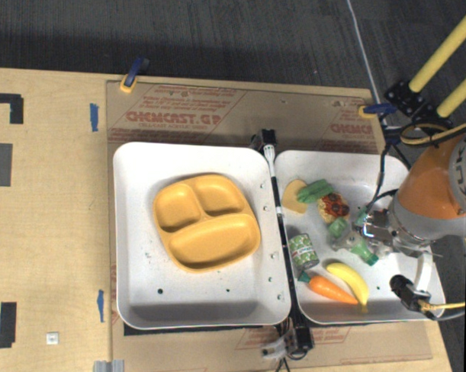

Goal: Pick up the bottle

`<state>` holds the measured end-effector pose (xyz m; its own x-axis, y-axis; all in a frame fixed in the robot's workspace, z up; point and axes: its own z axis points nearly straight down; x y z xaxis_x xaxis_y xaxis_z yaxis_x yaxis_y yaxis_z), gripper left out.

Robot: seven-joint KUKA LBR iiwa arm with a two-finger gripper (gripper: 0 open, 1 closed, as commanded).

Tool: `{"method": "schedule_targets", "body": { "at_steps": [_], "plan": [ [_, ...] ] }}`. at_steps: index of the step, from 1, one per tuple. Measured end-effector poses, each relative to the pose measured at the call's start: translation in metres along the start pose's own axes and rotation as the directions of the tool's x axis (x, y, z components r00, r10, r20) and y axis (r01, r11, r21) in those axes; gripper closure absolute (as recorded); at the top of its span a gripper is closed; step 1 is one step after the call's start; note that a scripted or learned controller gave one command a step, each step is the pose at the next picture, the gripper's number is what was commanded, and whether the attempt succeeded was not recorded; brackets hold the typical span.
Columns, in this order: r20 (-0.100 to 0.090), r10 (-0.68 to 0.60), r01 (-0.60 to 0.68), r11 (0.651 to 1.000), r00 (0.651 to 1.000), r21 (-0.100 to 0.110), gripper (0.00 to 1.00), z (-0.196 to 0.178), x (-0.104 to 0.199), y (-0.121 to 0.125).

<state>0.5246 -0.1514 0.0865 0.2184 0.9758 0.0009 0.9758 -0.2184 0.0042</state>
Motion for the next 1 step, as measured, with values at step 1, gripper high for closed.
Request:
{"method": "schedule_targets", "body": {
  "at_steps": [1],
  "plan": [
    [0.002,0.003,-0.002,1.0,1.0,-0.003,1.0,-0.0108,-0.0011,0.0009]
  ]
}}
